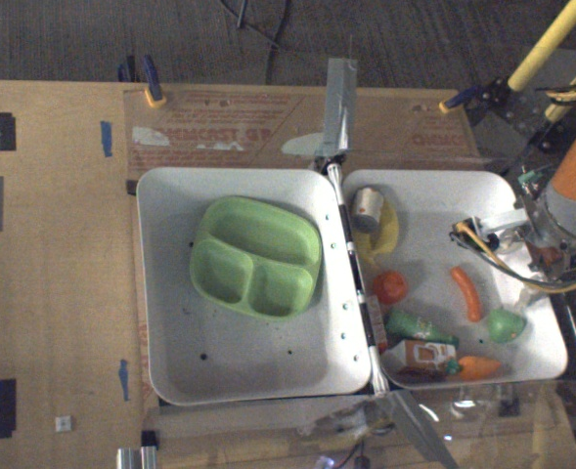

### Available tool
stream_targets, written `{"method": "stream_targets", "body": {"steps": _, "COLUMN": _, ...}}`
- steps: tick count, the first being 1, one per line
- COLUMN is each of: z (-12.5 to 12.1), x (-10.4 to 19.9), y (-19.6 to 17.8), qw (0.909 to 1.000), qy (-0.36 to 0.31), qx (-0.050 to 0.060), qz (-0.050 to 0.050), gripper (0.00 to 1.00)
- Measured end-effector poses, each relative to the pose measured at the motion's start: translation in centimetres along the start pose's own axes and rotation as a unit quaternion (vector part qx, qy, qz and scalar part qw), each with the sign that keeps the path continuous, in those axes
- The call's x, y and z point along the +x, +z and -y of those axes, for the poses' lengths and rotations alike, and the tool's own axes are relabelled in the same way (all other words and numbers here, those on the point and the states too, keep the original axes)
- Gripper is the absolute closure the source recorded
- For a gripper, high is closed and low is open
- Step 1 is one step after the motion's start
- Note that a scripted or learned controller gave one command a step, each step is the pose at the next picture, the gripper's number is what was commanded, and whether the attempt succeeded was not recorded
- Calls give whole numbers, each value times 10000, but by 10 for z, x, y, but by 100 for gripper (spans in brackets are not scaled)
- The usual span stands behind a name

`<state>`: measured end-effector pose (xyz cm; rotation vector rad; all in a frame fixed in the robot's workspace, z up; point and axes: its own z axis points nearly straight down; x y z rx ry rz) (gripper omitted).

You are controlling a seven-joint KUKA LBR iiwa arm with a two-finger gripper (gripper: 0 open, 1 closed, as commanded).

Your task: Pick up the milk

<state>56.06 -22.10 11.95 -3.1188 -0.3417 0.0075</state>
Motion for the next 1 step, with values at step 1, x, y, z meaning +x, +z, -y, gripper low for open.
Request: {"method": "stream_targets", "body": {"steps": 1, "z": 16, "x": -80, "y": -78, "qw": 9999, "qy": -123, "qx": -2, "qz": -8, "gripper": 0}}
